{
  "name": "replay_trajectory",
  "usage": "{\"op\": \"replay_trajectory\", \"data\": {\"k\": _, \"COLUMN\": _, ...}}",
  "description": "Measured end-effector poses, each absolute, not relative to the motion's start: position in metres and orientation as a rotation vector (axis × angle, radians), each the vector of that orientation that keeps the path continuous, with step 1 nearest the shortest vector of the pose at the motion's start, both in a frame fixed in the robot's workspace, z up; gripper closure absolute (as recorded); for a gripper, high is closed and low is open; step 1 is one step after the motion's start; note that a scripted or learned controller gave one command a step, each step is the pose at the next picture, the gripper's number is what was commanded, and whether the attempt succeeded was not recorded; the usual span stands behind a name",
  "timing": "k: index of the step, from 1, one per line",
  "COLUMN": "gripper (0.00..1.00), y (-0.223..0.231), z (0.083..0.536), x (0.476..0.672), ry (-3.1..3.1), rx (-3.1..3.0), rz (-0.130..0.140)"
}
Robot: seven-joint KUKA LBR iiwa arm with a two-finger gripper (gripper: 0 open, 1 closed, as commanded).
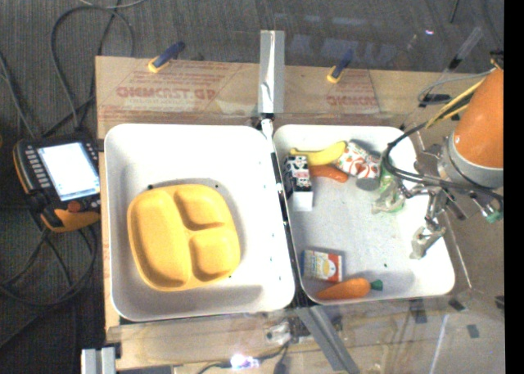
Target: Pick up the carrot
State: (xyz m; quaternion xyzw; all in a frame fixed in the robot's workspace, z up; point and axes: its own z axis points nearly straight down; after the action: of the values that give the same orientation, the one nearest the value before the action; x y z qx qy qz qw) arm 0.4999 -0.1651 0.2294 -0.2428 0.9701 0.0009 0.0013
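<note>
Carrot [345,288] at right bin's near edge; gripper [426,241] apart, up-right; its opening unclear.

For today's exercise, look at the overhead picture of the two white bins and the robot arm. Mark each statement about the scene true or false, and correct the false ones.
1. The carrot lies in the right bin, near its front edge. True.
2. The yellow divided tray sits in the right bin. False: it sits in the left bin.
3. The gripper holds the carrot. False: the carrot lies on the bin floor, apart from the gripper.
4. A banana lies near the back of the right bin. True.
5. The small carton lies just behind the carrot. True.
6. The carrot rests on the banana. False: they are at opposite ends of the bin.
</note>
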Motion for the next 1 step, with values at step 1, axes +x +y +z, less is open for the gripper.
{"op": "replay_trajectory", "data": {"k": 1, "gripper": 0.00, "y": -0.0805, "z": 0.2300, "x": 0.5379, "ry": 2.826, "rx": -1.363, "rz": 0.007}}
